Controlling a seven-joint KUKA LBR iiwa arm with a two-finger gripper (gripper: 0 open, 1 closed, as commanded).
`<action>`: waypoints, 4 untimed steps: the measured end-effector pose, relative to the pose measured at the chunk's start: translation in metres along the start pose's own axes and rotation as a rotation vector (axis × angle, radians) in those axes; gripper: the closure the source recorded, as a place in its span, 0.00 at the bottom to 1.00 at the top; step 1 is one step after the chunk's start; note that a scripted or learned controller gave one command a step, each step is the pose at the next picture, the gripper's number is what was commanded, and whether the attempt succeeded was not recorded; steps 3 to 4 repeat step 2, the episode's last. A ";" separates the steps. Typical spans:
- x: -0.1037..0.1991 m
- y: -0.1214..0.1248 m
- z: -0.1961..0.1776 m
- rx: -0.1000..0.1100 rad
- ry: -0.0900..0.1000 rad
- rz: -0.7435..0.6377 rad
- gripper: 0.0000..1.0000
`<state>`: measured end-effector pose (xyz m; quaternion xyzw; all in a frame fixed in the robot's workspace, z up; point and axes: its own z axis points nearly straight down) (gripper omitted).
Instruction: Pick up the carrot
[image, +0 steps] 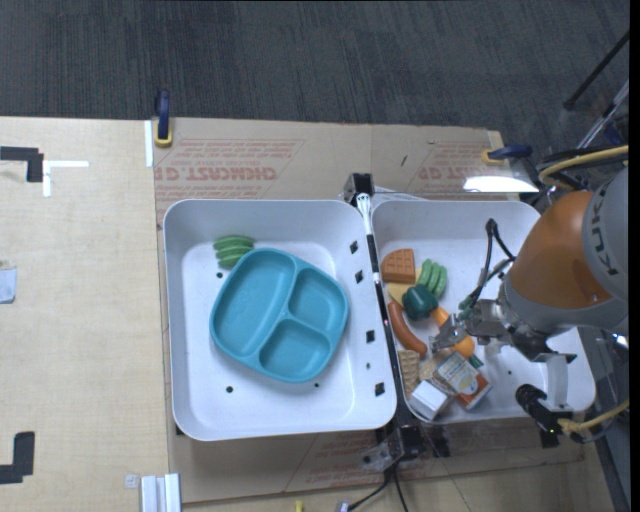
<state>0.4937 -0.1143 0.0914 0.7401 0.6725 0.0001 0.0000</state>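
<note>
The gripper (458, 335) is hovering low in the right bin (520, 215), lower right of frame, over the orange carrot (462, 347) amid crowded toys; its grip state: cannot tell.

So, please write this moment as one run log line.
gripper: low in right bin, over carrot | plate: left bin

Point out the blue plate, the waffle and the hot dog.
blue plate (243, 300): camera view, on its large compartment.
waffle (398, 265): camera view, on its middle.
hot dog (405, 328): camera view, on its middle.
</note>
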 end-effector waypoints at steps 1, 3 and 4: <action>-0.001 0.002 -0.009 -0.002 0.000 0.007 1.00; 0.064 -0.021 -0.100 0.002 -0.001 -0.020 1.00; 0.064 -0.021 -0.100 0.002 -0.001 -0.020 1.00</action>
